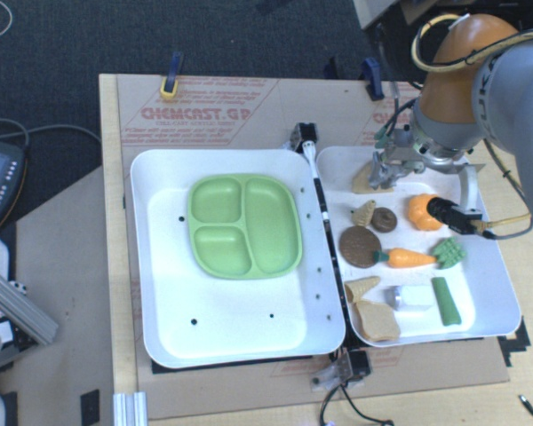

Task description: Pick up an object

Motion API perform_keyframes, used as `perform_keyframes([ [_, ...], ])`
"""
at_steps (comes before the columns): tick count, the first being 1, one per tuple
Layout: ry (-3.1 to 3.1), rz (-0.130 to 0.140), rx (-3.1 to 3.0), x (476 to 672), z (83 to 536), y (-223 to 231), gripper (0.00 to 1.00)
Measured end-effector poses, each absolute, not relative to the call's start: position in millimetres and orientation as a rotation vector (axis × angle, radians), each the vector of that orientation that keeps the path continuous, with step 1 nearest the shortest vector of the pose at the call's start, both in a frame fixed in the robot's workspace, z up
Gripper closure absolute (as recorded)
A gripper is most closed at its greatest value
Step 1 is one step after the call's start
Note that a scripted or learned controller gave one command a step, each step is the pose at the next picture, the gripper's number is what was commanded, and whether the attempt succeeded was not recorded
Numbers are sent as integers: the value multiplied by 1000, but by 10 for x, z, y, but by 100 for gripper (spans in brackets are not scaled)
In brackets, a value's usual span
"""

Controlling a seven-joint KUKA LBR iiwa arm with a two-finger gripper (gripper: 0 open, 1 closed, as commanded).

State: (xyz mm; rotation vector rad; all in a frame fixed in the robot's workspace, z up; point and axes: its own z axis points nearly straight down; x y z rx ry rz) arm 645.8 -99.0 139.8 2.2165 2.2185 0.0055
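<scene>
Arm (pixel 466 69) angled down from right, gripper (pixel 384 174) low at right bin's (pixel 490 282) far corner, state unclear

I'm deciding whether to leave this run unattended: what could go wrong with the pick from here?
1. The gripper is low in the far corner of the right bin, beside a flat tan wedge close to the wall. It may push the wedge against the wall rather than lift it.
2. The carrot touches the brown disc, so a grab at either one may drag the other along.
</scene>
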Motion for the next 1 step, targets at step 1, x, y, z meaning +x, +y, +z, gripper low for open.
perform_keyframes([
  [1,2218,6,2216,6480,1837,-1003,100],
])
